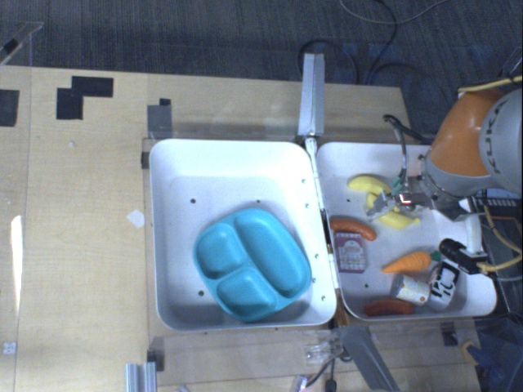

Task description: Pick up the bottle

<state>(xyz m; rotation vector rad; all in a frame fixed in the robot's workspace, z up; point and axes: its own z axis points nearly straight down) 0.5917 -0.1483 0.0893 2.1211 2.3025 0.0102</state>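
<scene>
I read this as the approach step: nothing is lifted yet, and my arm (478, 149) reaches in from three o'clock, low over the right bin (343, 158), wrist angled toward nine o'clock. The left bin (176, 170) carries only the blue divided tray (253, 261), so it plays no part here.

The gripper (387, 203) sits over the upper middle of the right bin, right by the yellow banana (368, 185); I cannot tell how far its fingers are spread, and I see nothing held.

The bottle (448, 269), dark with a white label, lies at about five o'clock in that bin, well apart from the gripper, just past the carrot (407, 261).

Next I judge the gripper must travel toward five o'clock and descend across the bottle's body.
</scene>
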